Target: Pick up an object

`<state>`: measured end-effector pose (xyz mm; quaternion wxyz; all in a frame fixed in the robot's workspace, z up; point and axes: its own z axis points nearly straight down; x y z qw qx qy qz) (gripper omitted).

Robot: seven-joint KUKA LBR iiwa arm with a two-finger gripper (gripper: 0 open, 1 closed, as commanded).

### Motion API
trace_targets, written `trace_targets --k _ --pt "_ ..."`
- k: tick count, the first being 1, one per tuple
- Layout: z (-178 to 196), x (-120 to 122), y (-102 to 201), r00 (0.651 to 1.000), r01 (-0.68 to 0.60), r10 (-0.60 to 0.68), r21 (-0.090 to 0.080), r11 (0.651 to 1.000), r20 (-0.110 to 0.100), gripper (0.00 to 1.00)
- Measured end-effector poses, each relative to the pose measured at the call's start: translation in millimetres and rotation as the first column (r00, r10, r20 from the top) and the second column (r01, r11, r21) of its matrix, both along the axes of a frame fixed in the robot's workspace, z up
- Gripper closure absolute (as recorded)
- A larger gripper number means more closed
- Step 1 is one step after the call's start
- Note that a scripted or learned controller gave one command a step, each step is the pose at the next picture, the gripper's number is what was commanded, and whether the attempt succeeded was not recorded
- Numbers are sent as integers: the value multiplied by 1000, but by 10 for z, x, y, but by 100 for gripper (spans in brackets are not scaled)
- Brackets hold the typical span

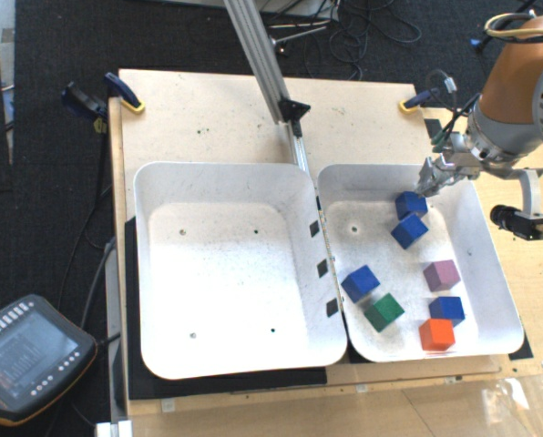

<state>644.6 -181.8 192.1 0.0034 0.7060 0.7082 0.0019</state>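
Fingers sit at the back of the right bin, just above and touching-close to the upper blue cube; can't tell from this angle whether they're spread or closed, and nothing is visibly between them, so no grasp confirmed. Likely target is that cube, with a second blue cube butted right against it on the near side. My read: small rigid blocks, light, flat-faced, not fragile, maybe a bit slick if painted. Best hold is across two opposite flat faces, picking the pair not blocked by the neighbour. Risk is the neighbour getting pushed or wedged between the fingers. Elsewhere in the same bin: purple cube, another blue cube, orange cube, green cube, and a blue cube near the divider, all well apart from the fingers. Left bin has a smooth, speckled white floor. Worktop is pale board, clamps at the back corners, a pendant on the dark floor.
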Motion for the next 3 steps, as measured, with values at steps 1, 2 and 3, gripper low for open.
trace_targets --k 1,2,3 --pt "282 13 0 1000 1 -1 0 1000 -2 100" --pt "292 12 649 1000 -5 5 4 1000 -6 100" --pt "413 3 1246 1000 -6 6 4 1000 -6 100"
